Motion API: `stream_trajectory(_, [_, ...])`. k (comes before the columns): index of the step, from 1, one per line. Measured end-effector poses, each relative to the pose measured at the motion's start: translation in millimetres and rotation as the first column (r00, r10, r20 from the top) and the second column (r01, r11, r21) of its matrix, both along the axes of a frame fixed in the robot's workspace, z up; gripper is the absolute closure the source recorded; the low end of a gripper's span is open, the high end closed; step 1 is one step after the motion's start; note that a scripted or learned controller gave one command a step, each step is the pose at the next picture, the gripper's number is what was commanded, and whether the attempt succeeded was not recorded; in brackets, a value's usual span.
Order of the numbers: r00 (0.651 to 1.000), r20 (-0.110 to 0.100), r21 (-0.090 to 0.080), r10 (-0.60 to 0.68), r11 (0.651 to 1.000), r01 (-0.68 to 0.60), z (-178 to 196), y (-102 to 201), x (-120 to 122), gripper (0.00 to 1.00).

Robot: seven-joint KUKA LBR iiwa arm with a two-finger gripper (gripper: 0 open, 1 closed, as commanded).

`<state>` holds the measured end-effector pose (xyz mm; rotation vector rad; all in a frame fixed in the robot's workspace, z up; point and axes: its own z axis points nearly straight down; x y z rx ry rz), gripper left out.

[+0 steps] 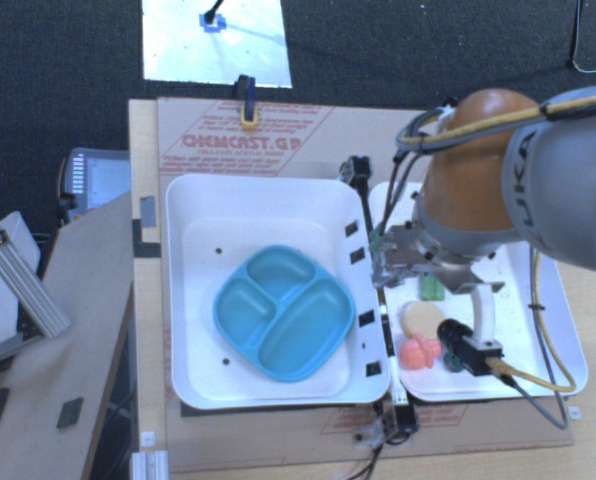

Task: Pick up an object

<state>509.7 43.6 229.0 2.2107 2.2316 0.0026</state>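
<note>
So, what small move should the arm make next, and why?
Probably a short descent toward the green object in the right bin. The gripper hangs near that bin's left wall, close above the green object, with nothing visibly between its fingers. The cream object and the pink object lie nearer the camera, so they would need a longer shift.

Blue divided plate in left bin.
</note>
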Motion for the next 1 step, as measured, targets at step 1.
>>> stream_trajectory(1, [1.0,-0.001,0.0,0.0,1.0,0.0,-4.3,43.0,-4.9,1.0])
